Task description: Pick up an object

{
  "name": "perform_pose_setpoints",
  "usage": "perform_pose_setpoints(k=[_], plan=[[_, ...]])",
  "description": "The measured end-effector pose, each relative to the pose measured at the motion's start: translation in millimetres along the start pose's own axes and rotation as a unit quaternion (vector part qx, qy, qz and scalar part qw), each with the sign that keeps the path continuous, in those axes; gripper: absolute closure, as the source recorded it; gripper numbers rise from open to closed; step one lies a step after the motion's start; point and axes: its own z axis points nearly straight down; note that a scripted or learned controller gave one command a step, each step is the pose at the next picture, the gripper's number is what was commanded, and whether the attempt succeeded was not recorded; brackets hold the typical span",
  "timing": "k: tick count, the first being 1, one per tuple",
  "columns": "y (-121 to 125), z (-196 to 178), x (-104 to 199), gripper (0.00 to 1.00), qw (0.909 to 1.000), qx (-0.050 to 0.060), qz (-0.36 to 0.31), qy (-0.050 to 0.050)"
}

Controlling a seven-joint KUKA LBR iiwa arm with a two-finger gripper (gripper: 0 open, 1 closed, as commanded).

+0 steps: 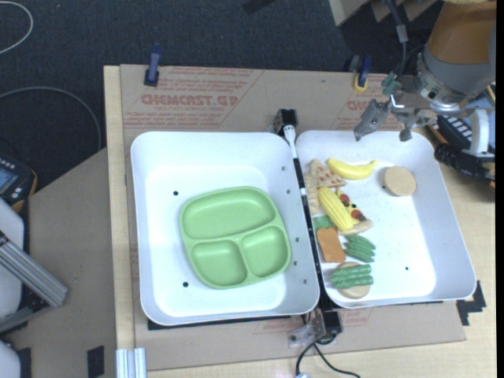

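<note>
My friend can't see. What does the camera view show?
A grey robot arm's open gripper hangs over the back edge of the right white bin, holding nothing. That bin has toy food in it: a banana, corn and a round cookie. The left bin has a green divided plate.

Gripper (385, 124) hovers over the right bin's (441, 250) far edge, fingers spread, nothing between them. Below it lie a banana (351, 168), a round biscuit (399, 181) and corn (335, 207). In the left bin (150, 211) sits a green divided plate (234, 235).
</note>
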Motion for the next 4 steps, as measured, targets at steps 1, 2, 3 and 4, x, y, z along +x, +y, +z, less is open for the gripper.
perform_pose_setpoints(k=[1, 2, 3, 4], plan=[[-58, 83, 62, 0.0, 1.0, 0.005, -0.002, 0.002], [-128, 79, 113, 0.0, 1.0, 0.003, -0.001, 0.001], [-155, -62, 203, 0.0, 1.0, -0.003, -0.002, 0.0], [-155, 65, 279, 0.0, 1.0, 0.002, -0.002, 0.001]])
